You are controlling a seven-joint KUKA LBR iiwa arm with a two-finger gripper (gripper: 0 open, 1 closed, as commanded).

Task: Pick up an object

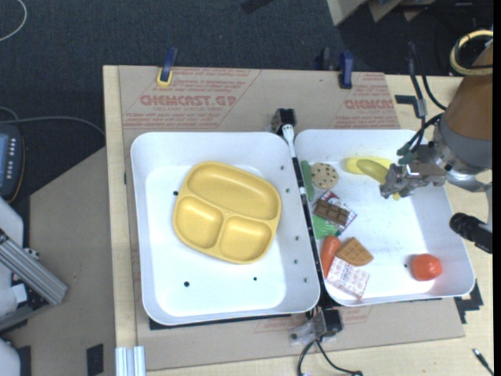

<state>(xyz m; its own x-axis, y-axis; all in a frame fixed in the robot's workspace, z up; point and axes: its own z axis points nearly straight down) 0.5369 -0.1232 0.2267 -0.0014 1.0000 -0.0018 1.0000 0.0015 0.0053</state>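
Observation:
The right bin (391, 284) holds several toy foods. A yellow banana (365, 165) lies near its far wall, and my gripper (395, 185) hovers just right of the banana's end, low over the bin. A cookie (324, 175), a chocolate bar (331, 209), a green item (322, 228), a carrot (329, 253), a waffle piece (355, 251) and a red-patterned packet (347, 277) lie along the bin's left side. An orange-red tomato (426, 267) sits at the near right. Nothing shows between the fingers.
The left bin (156, 280) bears a yellow divided plate (227, 211). A black divider bar (300, 202) runs between the bins. Clamps (165, 74) grip the board's far edge. The arm's orange band (473, 108) stands over the right bin's far right corner.

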